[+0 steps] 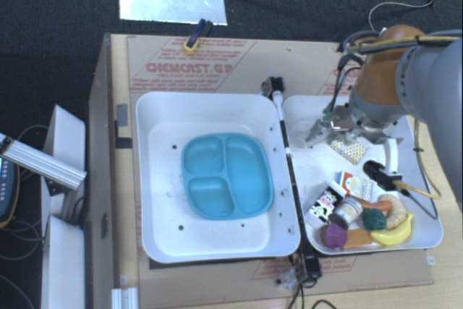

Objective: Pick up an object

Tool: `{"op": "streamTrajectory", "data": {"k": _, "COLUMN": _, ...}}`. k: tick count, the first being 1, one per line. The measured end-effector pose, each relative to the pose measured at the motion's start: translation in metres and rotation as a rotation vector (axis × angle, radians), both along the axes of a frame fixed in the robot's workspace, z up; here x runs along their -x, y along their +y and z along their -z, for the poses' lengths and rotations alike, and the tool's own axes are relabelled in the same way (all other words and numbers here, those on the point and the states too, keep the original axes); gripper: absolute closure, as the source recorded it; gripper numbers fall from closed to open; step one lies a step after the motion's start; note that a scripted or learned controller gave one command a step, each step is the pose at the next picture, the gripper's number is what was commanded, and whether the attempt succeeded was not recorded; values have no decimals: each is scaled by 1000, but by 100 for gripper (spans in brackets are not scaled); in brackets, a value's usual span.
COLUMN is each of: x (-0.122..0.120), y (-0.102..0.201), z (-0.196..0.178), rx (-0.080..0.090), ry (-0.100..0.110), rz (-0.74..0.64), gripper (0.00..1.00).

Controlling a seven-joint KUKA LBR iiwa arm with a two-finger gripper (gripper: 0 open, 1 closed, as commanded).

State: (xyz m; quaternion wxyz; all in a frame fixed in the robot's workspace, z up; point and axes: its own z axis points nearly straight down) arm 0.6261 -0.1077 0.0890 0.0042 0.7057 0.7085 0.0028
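**Tool low over the right bin's far end**

The tool (329,128) hangs in the right bin (304,177); whether it is apart or together, I cannot tell. Toys crowd the near corner: a banana (394,231), a purple ball (334,236), a cow-patterned box (325,205). The surface (195,65) reads "CHEMCAST GP". A blue tray (226,175) fills the left bin (163,127).

A robotics lab — protective board (217,61) (printed lettering) covers the bench, cables (18,228) trailing over dark carpet (58,11).

Two smooth white plastic bins (155,177) sat on a matt brown cardboard-covered counter (210,65); the blue divided tray (226,176) looked like glossy plastic.
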Motion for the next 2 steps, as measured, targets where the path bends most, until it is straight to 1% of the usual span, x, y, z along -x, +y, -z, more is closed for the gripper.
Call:
{"op": "streamTrajectory", "data": {"k": 1, "x": -45, "y": -47, "z": -1, "rx": 3, "ry": -4, "rz": 2, "gripper": 0}}
{"op": "streamTrajectory", "data": {"k": 2, "x": -39, "y": -63, "z": -1, "rx": 3, "ry": -4, "rz": 1, "gripper": 0}}
